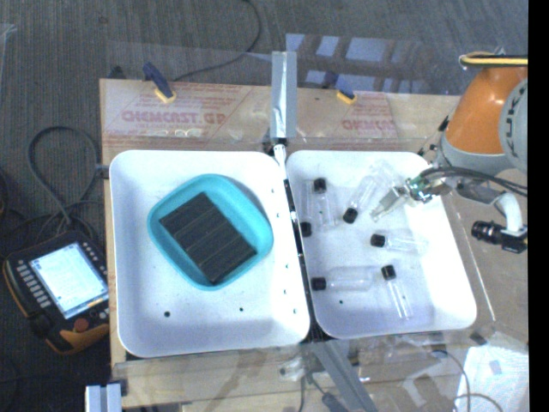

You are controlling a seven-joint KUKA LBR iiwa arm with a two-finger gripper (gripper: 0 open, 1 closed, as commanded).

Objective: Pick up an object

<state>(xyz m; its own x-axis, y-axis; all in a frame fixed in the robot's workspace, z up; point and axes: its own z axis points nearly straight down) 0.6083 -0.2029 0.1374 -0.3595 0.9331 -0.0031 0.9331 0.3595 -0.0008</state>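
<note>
End effector over upper right corner of right bin, beside clear vials with black caps; spread of its tips cannot be told. Risks: slip on smooth transparent vials, rolling on contact, clash with bin wall. Left bin holding teal dish. Mirrored, unreadable red print on surface

My way into the right bin is crowded: clear vials with black caps lie scattered over most of its floor, leaving narrow lanes between them. In the left bin, the blue dish fills the middle; open floor rings it
</note>
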